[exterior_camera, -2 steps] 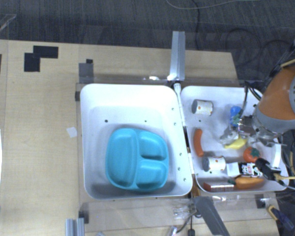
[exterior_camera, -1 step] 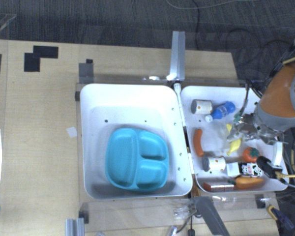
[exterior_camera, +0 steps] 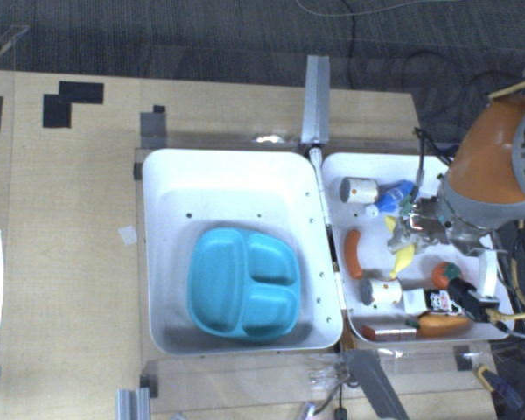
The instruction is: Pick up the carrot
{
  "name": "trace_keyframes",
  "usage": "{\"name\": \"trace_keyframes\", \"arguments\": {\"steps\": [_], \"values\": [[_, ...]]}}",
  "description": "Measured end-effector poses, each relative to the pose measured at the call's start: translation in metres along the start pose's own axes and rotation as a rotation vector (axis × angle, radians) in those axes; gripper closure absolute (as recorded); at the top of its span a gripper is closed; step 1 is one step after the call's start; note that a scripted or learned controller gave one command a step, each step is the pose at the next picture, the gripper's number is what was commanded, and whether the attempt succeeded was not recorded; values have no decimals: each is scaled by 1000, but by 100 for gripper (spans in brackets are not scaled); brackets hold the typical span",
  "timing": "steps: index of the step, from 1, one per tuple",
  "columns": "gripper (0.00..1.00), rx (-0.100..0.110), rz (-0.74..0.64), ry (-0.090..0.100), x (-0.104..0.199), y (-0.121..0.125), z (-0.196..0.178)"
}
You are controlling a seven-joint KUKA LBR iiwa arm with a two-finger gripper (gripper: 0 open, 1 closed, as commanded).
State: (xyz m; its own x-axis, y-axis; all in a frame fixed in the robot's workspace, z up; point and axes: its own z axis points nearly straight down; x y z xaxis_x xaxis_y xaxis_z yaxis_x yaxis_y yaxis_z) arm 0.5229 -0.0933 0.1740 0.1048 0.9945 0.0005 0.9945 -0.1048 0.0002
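The carrot (exterior_camera: pixel 443 325) lies at the near edge of the right bin (exterior_camera: pixel 334 234), beside a white can (exterior_camera: pixel 383 291). The gripper (exterior_camera: pixel 417 221) hangs farther back from the carrot, above a yellow piece (exterior_camera: pixel 402 258); if it is spread or pressed together, I cannot tell. In my judgement, a descent here risks seizing the wrong thing, because the items are crowded.

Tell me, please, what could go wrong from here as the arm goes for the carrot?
The carrot lies at the right bin's near edge, crowded by a white can and small items, so the pincer may bump neighbours. The pincer is nearer the banana, a likely wrong grab.
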Motion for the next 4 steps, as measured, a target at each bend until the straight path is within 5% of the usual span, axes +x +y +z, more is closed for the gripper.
{"name": "trace_keyframes", "arguments": {"steps": [1, 3, 4], "values": [[100, 3, -77, 0, 89, -40, -9], [100, 5, -81, 0, 90, -38, -26], [100, 3, -207, -1, 106, -47, -24]]}}
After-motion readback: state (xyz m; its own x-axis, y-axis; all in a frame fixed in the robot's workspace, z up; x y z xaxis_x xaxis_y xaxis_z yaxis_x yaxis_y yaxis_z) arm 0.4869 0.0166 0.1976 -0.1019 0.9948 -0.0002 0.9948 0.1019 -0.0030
